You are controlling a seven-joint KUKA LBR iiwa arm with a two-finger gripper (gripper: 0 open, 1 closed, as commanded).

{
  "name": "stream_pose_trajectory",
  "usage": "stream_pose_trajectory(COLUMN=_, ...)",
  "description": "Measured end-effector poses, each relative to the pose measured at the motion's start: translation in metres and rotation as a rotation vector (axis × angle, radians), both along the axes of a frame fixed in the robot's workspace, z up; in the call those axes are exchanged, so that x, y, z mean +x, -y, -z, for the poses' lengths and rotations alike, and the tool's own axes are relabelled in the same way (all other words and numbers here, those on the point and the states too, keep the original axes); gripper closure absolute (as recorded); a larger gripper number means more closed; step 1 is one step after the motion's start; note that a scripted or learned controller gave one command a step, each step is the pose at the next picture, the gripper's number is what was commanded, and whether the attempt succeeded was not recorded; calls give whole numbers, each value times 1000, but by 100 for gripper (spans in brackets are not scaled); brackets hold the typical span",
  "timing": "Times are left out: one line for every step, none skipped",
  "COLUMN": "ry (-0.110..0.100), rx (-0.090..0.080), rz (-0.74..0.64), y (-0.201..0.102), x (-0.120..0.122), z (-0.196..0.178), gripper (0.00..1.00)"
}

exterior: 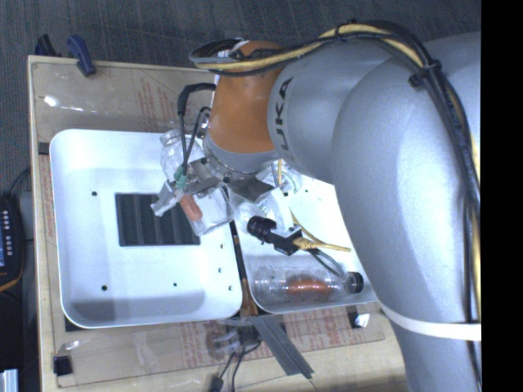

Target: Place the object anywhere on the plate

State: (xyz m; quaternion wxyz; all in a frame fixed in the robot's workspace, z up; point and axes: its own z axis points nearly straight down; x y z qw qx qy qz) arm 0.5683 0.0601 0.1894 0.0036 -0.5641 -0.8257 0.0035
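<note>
A dark ribbed rectangular plate (147,219) lies flat in the middle of the left white bin (82,166). My gripper (185,193) hangs over the plate's right edge, wrapped in clear glinting plastic. A small orange-red object (191,209) shows right at the gripper's tip, just above the plate's right end. The plastic and the wrist blur how the object sits against the gripper. The grey arm with its orange band (241,117) comes in from the right and covers much of the right bin.
In the right bin (274,307) a clear plastic bottle (302,286) with something orange inside lies along the near wall. A blue clamp (82,55) grips the bench's far left corner. The bins' shared wall runs just right of the gripper.
</note>
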Motion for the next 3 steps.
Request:
stream_pose_trajectory(ry=3, rx=-3, rz=286, y=-110, x=21, z=55, gripper=0)
stream_pose_trajectory(ry=2, rx=1, rz=-172, y=-74, x=51, z=90, gripper=0)
stream_pose_trajectory(ry=0, rx=0, rz=-22, y=-72, x=38, z=68, gripper=0)
